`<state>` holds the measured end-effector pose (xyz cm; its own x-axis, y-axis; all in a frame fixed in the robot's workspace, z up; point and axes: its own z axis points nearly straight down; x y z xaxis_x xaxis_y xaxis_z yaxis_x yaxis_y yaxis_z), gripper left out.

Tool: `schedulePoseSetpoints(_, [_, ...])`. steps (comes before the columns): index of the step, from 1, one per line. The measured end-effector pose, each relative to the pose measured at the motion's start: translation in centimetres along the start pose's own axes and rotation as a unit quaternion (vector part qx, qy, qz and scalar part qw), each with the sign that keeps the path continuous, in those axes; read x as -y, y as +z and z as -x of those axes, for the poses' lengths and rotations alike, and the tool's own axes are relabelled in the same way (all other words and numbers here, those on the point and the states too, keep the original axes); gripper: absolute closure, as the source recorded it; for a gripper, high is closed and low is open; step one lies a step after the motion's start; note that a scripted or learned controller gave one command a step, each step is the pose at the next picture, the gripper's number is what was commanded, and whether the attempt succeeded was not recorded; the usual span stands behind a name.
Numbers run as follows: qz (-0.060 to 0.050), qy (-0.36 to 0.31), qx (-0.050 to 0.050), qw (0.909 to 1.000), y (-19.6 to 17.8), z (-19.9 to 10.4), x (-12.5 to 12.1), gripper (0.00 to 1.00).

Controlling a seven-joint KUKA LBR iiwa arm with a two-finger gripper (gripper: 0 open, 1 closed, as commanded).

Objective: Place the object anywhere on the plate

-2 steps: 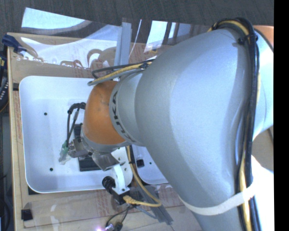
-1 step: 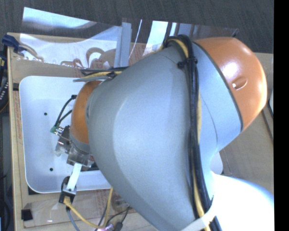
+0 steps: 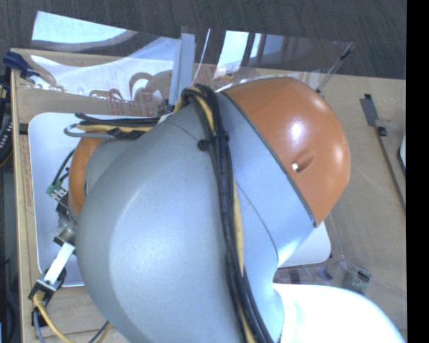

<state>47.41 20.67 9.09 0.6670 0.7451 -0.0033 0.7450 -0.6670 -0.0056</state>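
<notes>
One large grey robot arm (image 3: 157, 220) sits closest to the camera and covers most of the scene, its smooth rounded casing spreading from the lower left to the centre. A thick bundle of black cables (image 3: 225, 213) runs down the casing from top to bottom. Joined to the arm's upper right side is a glossy orange dome-shaped joint cover (image 3: 300, 141).

Whether the claw is apart or together cannot be told, because the arm's bulk lies over the spot where it works.

Beneath the arm, a shallow white plastic bin (image 3: 39, 191) shows along its left rim and wall. A curved orange edge (image 3: 75, 170) peeks out from under the casing above this bin; I cannot tell whether it is the plate or part of the arm. The object's place cannot be told either.

A sliver of the second white bin (image 3: 309, 252) shows at the arm's lower right. Both bins rest on a pale wooden bench (image 3: 365, 191), where a thin dark metal strip (image 3: 386, 148) lies near the right side.

Farther back, a clear plastic sheet (image 3: 286, 48) stands along the bench's rear edge beside a grey upright post (image 3: 186, 56). Beyond it lies dark carpeted floor (image 3: 200, 2).
</notes>
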Motion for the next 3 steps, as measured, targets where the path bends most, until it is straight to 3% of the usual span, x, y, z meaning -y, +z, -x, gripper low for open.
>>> schedulePoseSetpoints(1, [0.000, 0.063, 0.000, 0.9980, -3.8, 2.3, -13.0, 0.00])
schedulePoseSetpoints(2, [-0.001, 0.132, 0.001, 0.9913, 0.1, 5.0, -5.2, 0.00])
schedulePoseSetpoints(3, [-0.001, 0.149, 0.000, 0.9888, -1.0, 0.0, 0.0, 0.00])
